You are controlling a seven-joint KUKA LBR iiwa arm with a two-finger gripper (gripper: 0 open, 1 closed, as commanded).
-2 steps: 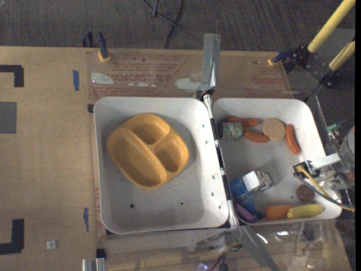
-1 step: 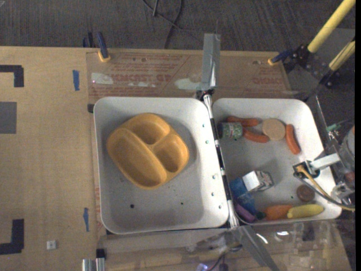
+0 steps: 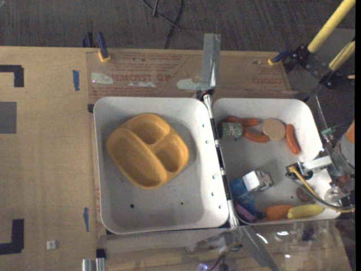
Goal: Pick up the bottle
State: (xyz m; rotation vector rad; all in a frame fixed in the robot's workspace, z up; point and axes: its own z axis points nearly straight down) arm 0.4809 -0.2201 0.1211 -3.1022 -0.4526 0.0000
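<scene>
Small green labelled bottle [image 3: 231, 130] lying on its side, well up-left of grey pincer [image 3: 337, 188], long axis left-right; pincer's state: cannot tell.

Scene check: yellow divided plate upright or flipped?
Upright: yellow plate shows three open compartments facing up, in the left bin.

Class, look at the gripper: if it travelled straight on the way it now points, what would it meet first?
The gripper seems to point downward over the lower right corner of the right bin. It would probably meet the bin floor or wall first, beside the yellow piece; depth is unclear.
</scene>
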